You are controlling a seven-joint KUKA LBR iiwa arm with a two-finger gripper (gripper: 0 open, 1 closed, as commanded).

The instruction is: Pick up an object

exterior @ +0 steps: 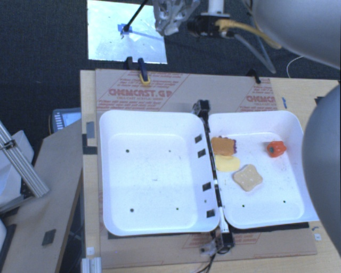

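Gripper (169, 16) high above (far from) toast (247, 177)

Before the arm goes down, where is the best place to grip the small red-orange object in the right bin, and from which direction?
Probably straight from above, fingers closing across the middle of the red-orange object. It sits apart from the other pieces, well inside the right bin, with free floor all around, so both fingers should find room. Its exact shape is too small to read. The gripper is above the bench's far edge.
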